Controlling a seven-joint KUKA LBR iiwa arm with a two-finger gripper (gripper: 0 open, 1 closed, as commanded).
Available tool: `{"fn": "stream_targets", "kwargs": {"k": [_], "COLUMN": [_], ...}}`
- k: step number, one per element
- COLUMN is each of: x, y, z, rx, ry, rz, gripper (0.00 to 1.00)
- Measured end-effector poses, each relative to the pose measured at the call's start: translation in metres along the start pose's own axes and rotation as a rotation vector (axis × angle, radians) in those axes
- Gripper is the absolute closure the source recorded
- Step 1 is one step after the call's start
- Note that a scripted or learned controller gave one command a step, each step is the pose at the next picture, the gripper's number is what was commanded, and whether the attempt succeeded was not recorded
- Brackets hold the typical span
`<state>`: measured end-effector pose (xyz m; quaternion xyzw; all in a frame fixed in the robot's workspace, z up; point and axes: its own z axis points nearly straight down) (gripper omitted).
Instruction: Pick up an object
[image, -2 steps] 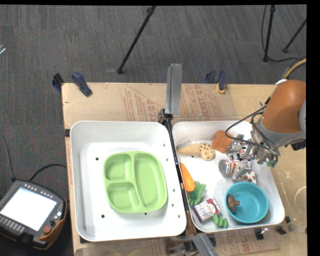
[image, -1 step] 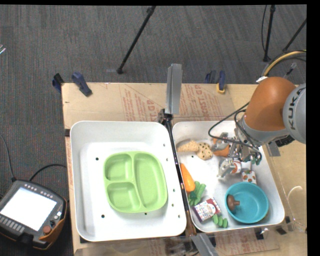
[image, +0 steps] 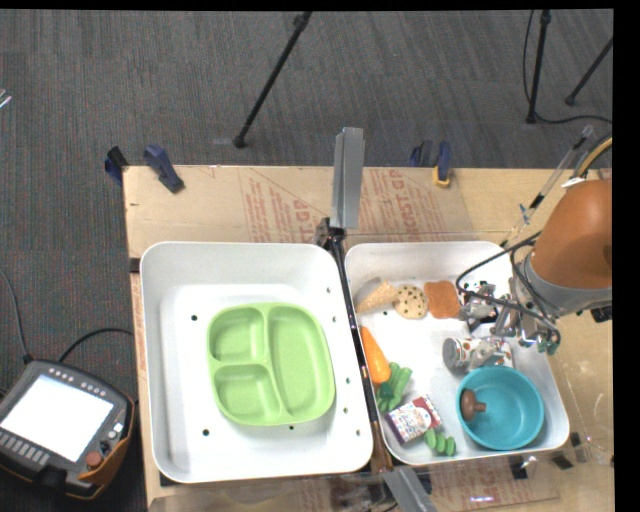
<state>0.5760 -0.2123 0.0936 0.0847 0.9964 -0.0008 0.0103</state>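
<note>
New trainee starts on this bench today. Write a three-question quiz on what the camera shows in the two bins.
1. True or false: the light green plastic divided tray lies in the right white bin.
2. What sits inside the round teal plastic bowl? A) a small brown object B) the cookie C) the carrot
3. Fill in: the orange toy carrot with green leaves lies along the right bin's ____ wall.

Key
1. False: it lies in the left white bin.
2. A: a small brown object rests in the bowl; the round tan chocolate-chip cookie is near the far wall.
3. Left.
</note>
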Motion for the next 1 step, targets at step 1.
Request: {"fn": "stream_targets", "kwargs": {"k": [1], "x": [-0.0034], "y": [0.0666], "z": [0.0057], "rx": [-0.004], "ry": [0.019], "rz": [0.036], "gripper": [0.00]}}
